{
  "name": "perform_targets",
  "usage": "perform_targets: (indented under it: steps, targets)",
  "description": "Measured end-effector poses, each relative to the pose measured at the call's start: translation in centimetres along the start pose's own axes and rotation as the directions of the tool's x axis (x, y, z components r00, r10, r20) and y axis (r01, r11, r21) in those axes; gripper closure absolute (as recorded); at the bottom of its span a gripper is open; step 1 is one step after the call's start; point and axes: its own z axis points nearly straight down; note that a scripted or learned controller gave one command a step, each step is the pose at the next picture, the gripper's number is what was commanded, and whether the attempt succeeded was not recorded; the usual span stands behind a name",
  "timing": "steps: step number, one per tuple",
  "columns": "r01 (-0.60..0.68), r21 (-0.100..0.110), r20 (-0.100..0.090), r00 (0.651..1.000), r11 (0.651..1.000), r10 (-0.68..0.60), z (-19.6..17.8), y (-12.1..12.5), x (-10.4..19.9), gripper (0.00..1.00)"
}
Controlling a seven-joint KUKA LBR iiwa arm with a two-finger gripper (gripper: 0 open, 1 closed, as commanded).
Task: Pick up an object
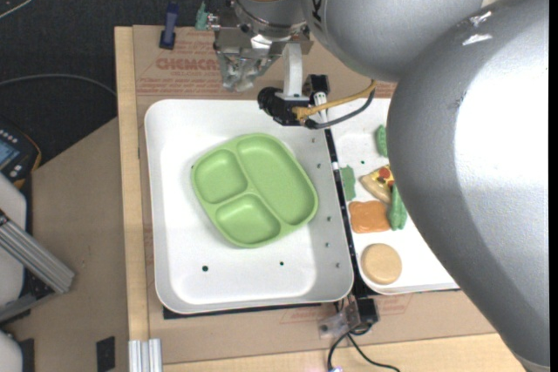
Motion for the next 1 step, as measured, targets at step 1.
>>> perform_targets:
  steps: [1]
  targets:
    - [0.003, -0.015, -0.004, 1.0, 1.0, -0.003, -0.66, 0.16, 2.02, 1.0]
